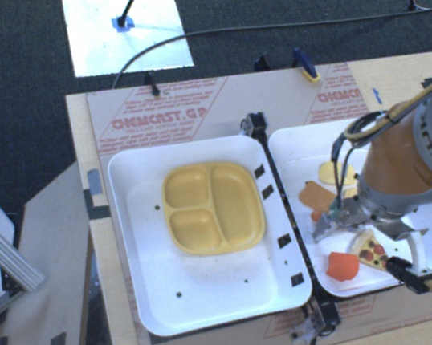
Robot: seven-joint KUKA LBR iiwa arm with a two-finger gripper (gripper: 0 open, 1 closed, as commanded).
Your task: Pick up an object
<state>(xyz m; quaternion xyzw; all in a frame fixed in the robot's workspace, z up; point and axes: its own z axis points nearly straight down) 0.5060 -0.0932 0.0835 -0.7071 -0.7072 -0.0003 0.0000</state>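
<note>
Down in the right white shallow bin [301, 195]: several small toy food pieces. Landmark: the orange rounded plastic piece [343, 266], lying near the front edge of this bin. Just right of the orange piece, touching or almost touching, a pizza-slice shaped toy [370, 250] with red dots. Up and a little left of the orange piece, a flat brown-orange piece [316, 196]. Further up from the orange piece, a pale yellow flat piece [331, 173], partly hidden behind the arm.

Above the orange piece, between it and the brown-orange piece, the grey two-finger gripper [328, 225], low over the bin floor. Fingers too blurred and too small to read; cannot tell if spread or closed, and nothing clearly seen between them.

Right of the orange piece, the grey arm with orange band [402, 166], covering much of the bin's right part.

Far left of the orange piece, in the left white shallow bin [155, 299], a yellow plastic plate with three compartments [212, 207]. Between both bins, a black divider strip [282, 206].
</note>
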